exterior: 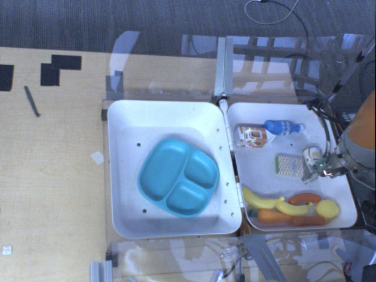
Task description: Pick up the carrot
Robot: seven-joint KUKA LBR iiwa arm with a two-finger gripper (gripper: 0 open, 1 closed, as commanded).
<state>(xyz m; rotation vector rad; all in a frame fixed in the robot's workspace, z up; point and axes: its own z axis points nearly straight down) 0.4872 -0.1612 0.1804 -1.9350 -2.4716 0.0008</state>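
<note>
Along the right bin's (352,216) near wall, carrot (273,216); end effector (320,168) state unclear.

Single fixed camera above bench, looking down at slant. Far enough back to take in both white bins whole: left bin (117,157) near frame centre, right bin (258,113) toward right side. Bench top (53,187) fills left; dark floor (147,10) runs across top, so top of frame is far side. Arm (361,137) enters at right edge.
</note>
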